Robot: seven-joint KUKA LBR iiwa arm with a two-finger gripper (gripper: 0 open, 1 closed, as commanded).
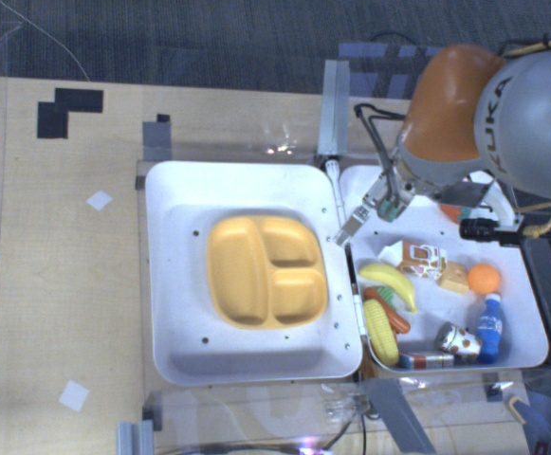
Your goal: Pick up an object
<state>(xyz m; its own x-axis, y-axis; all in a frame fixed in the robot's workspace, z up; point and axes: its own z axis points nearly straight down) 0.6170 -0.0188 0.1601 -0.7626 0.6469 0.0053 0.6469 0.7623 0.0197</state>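
Gripper [365,213] first: mine hangs over the far-left corner of the right bin [537,347], just beside the rim it shares with the left bin [161,282]. I see nothing between its fingers, but whether they stand wide or narrow I cannot tell from up here, since they are small and seen at a slant.

I judge that I am at the approach step, with nothing picked yet. Everything I might take lies in the right bin, crowded toward its near edge and well apart from my tool. A smooth, curved yellow banana [390,282] lies nearest. Against the near-left rim is a bumpy yellow corn cob [379,325], with a reddish carrot-like piece [391,312] between the two. A small printed carton [422,259] sits toward the middle, and a round orange ball [484,279] lies toward the right edge. At the near-right corner stand a blue bottle [488,328] and a small can [458,340].

My next move calls for travel toward the near edge and a descent over one piece. The banana looks the easiest target. The pile is tight, so I would need to straddle its narrow width without nudging the neighbours.

A glossy, moulded yellow compartment tray [266,271] sits mid-floor in the left bin.
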